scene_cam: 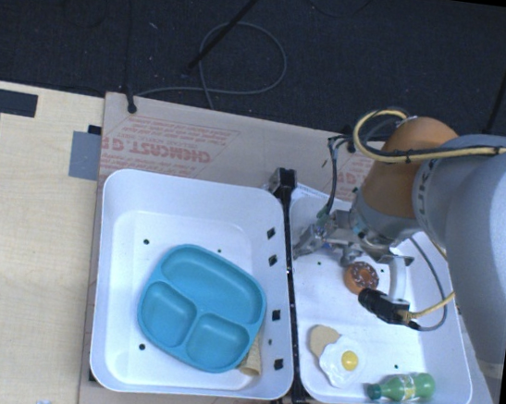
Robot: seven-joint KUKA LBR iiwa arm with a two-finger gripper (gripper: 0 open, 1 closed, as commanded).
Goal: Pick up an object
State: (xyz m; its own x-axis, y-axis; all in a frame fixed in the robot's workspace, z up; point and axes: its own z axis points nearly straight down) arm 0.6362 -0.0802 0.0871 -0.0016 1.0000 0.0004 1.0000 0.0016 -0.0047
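The left bin holds a blue divided plate, which covers most of a tan item at its lower right corner. The right bin holds a fried egg touching a tan cookie, a green bottle lying on its side near the front wall, and a brown round thing farther back. The gripper reaches into the right bin near the divider; whether it is wide, narrow or holding something cannot be told.
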